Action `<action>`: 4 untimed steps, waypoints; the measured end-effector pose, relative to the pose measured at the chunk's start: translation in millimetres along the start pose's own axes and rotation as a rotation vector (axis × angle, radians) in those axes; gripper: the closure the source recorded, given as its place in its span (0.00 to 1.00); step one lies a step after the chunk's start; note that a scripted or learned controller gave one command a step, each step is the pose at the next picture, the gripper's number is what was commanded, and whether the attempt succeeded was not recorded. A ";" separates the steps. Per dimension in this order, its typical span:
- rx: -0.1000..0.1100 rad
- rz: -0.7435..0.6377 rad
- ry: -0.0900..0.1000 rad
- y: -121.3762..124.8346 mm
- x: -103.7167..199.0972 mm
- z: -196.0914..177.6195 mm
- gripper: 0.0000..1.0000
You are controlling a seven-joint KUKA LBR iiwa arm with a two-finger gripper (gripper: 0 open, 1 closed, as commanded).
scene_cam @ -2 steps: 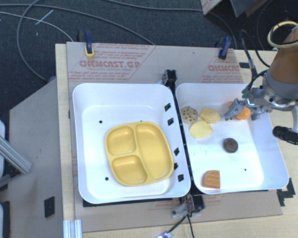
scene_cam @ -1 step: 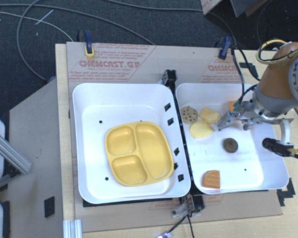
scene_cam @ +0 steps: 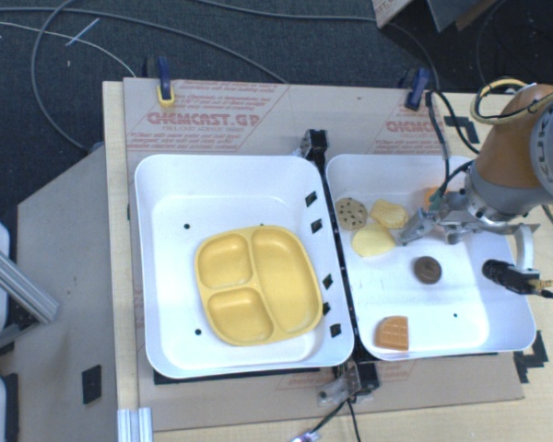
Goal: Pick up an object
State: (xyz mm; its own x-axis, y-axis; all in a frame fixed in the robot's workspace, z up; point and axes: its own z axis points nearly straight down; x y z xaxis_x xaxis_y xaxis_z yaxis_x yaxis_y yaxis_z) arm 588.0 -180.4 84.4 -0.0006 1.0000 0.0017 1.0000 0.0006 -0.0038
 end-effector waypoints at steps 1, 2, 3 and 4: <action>-0.004 0.000 0.000 1.2 -0.1 -12.4 1.00; -0.011 -0.001 -0.004 3.8 3.6 -76.9 1.00; -0.010 0.001 -0.004 -0.5 -2.7 -125.0 1.00; -0.011 -0.001 -0.004 0.7 -2.9 -178.9 1.00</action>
State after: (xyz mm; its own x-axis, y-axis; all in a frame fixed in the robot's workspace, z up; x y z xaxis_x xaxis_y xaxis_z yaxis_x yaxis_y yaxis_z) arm 589.4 -183.6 263.2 -0.0011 1.0000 -0.0023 1.0000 0.0011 0.0075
